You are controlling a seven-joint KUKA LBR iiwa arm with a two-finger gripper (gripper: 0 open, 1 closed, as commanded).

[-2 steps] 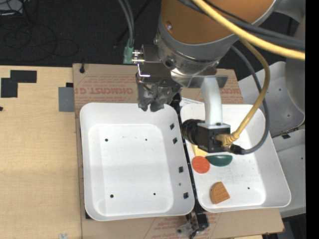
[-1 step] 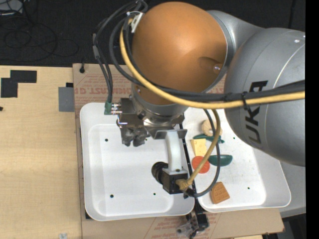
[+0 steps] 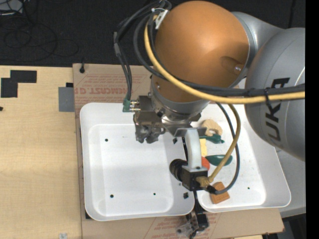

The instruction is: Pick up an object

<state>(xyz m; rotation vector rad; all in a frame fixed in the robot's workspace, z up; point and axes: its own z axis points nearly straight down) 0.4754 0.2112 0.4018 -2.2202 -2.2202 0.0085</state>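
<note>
the grey arm (image 3: 279,73), with its orange band, is reaching in over two white bins that are sitting side by side on a brown cardboard sheet (image 3: 104,83) at the right end of the pale wooden worktop (image 3: 35,148). the end effector (image 3: 146,131) is hanging above the left bin (image 3: 124,183), close to that bin's far edge and toward its right side. from this angle i cannot tell whether it is apart or together.

the things to pick are all lying in the right bin (image 3: 259,183), gathered along its left edge. a tan curved piece (image 3: 213,127) is resting nearest the far-left corner, with a teal piece (image 3: 218,140) just beside it on the near side. a yellow piece (image 3: 203,147) is showing partly from behind the robot's hardware. a second teal piece (image 3: 218,159) is lying further toward the near edge, next to a small red piece (image 3: 206,162). an orange-brown block (image 3: 220,197) is sitting apart from these, near the near-left corner.

a grey square (image 3: 65,98) is lying on the worktop by the sheet's left edge.
</note>
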